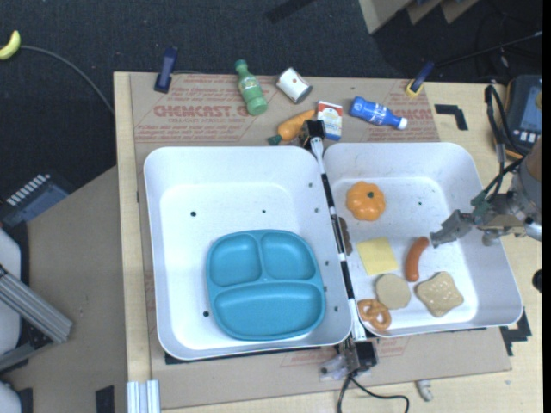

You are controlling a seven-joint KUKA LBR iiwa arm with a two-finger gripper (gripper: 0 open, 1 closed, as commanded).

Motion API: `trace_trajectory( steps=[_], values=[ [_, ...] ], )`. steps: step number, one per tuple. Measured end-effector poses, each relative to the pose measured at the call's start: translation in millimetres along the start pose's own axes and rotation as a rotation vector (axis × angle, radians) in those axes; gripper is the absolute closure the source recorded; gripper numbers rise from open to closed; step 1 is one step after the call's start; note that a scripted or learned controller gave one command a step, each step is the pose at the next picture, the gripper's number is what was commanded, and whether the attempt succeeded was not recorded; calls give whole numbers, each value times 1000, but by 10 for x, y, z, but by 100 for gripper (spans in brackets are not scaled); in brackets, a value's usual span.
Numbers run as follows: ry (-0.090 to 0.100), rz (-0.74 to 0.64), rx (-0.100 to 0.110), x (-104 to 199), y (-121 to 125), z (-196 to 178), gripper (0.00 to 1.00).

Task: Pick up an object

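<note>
Dark carpet surrounds a counter with two white bins, the arm reaching over the right one

Approach looks to be the step in hand: the pincer (443, 233) hovers above the right bin (448, 157) near its right wall, holding nothing, and whether it is apart or together I cannot tell. The sausage (416, 257) lies just beside it, the likeliest thing to take; next it should drop straight over the sausage and close across its narrow width. The bread slice (440, 292), round cookie (393, 292), cheese square (378, 255) and pretzel (375, 314) crowd close and could get nudged; a pumpkin (366, 201) sits apart. The left bin (172, 179) holds a blue tray (265, 284); bottles lie along the counter's far edge
</note>
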State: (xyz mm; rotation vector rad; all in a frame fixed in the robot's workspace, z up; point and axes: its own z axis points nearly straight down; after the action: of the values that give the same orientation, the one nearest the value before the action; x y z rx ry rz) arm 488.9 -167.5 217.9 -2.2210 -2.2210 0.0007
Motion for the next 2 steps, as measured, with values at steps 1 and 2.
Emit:
trace_trajectory(
  steps=[1,2],
  values=[
    [-1,0,-2,-1,239,1333,0],
    [-1,1,-3,-1,240,1236,100]
  ],
)
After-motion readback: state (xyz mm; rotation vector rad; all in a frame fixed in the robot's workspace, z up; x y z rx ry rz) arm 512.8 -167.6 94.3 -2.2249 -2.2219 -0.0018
